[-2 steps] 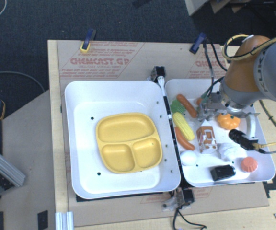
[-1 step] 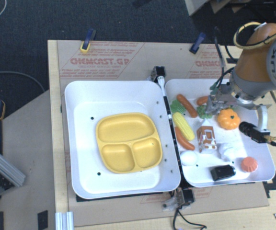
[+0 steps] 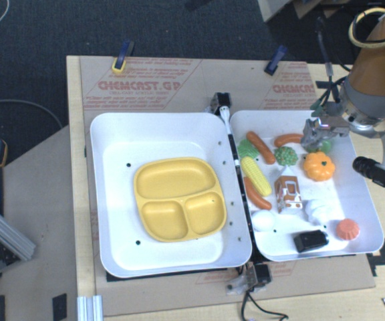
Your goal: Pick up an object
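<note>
Gripper [image 3: 319,134] hovers just above the orange pumpkin [image 3: 319,166], beside broccoli [image 3: 286,156].

Toy foods [image 3: 287,179] scattered (right bin [image 3: 369,209]), untouched.

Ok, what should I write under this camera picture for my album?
Robot pincer hovering over toy food in the right bin, beside a yellow tray in the left bin.

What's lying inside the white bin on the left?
The left bin contains one yellow divided tray with three compartments, nothing visible in them. A few small dark dots mark the bin floor. Whatever lies under the tray is covered.
</note>
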You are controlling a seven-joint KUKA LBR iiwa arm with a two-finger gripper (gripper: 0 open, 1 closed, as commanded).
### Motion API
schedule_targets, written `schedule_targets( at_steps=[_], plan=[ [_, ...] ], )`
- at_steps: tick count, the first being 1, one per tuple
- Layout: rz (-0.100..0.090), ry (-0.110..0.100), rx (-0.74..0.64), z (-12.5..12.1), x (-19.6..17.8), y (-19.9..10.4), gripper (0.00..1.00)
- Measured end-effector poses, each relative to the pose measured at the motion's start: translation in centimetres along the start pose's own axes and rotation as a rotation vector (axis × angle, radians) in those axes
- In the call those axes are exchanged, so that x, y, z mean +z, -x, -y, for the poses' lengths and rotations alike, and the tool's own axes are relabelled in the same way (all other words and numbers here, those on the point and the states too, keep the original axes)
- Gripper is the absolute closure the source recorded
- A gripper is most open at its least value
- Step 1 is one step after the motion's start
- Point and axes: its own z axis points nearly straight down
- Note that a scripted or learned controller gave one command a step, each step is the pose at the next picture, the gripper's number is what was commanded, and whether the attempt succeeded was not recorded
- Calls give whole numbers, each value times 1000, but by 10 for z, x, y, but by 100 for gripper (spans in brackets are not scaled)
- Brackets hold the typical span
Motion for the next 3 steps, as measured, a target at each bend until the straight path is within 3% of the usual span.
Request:
schedule_targets(
  at_steps=[1, 2, 3],
  plan=[
    [-1, -1, -2, -1, -25, 0, 100],
    [-4, -9, -7, 1, -22, -50, 100],
    [-6, -10, -7, 24, -30, -101, 100]
  ],
)
